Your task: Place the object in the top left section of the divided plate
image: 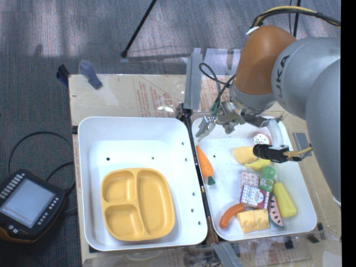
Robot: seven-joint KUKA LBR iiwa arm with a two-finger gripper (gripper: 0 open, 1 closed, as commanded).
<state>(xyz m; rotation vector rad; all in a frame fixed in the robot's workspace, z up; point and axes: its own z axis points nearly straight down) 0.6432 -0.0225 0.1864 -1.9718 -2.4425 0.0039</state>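
Cardboard-topped bench — faint red print unreadable — gripper (207, 125) spread open above right bin (225, 233), holding nothing.

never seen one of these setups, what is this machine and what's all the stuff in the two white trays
This is a single picture from a camera fixed above a bench, looking down at a slant. The big grey and orange shape on the right is a robot arm. At its tip is a gripper with two fingers, hanging over the upper left corner of the right bin. Nothing sits between the fingers.

The left bin holds a yellow divided plate with three sections, none with anything in it yet. The right bin holds toy food: a carrot by the left wall, a sausage, a cheese wedge, a watermelon slice, a yellow bottle and a small red and white box, among others. The arm's job is to move one item into the plate's top left section.
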